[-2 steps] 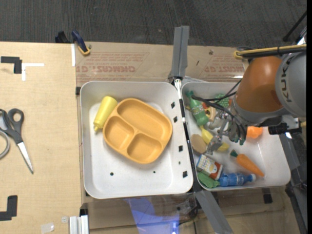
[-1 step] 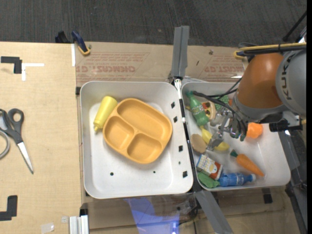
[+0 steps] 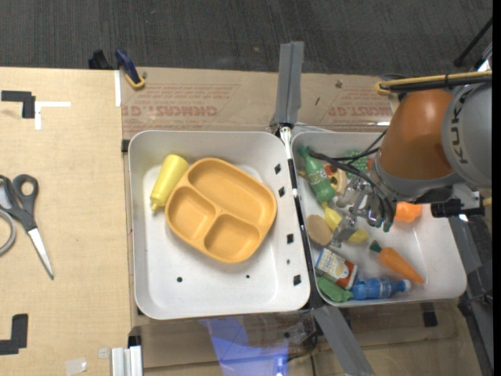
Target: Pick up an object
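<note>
Carefully lower gripper (image 3: 354, 224), finger state untellable, squarely over yellow toy (image 3: 344, 219) in right bin (image 3: 438, 288), clear of carrot (image 3: 398, 263) and blue bottle (image 3: 377, 289).

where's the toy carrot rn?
In the right bin, near its front right side: the toy carrot lies just above the blue bottle.

Open white floor along the near and left edges of the left bin (image 3: 141, 288); centre taken by an orange divided plate (image 3: 221, 208), with a yellow bottle (image 3: 167, 180) touching its left rim; crowded in the right bin (image 3: 446, 284): carrot (image 3: 398, 263), blue bottle (image 3: 379, 289), small carton (image 3: 335, 266), green items at the far left; bare floor near its right wall; arm (image 3: 427, 143) overhanging its far half.
</note>
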`<state>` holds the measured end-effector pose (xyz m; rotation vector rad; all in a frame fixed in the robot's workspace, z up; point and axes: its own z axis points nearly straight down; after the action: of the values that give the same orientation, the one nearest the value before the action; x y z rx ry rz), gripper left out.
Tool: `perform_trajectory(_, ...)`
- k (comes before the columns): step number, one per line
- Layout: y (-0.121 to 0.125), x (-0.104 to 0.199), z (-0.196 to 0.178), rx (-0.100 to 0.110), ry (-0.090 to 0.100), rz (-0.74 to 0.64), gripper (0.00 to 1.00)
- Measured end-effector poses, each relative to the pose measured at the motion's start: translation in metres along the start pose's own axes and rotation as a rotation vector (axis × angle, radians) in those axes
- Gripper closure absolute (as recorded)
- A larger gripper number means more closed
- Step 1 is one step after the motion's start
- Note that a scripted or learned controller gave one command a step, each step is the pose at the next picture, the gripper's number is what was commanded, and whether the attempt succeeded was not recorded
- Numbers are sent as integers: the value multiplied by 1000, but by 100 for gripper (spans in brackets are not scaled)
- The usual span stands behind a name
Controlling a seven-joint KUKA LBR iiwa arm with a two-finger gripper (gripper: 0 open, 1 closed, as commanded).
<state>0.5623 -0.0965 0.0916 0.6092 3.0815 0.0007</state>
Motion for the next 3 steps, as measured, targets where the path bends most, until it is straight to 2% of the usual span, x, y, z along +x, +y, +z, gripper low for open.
perform_trajectory(1, -2, -8, -1, 0, -4, -47, 0)
perform_trajectory(2, 1, 0, 0, 0, 0, 87, 0)
perform_trajectory(3, 2, -1, -9, 0, -2, 85, 100)
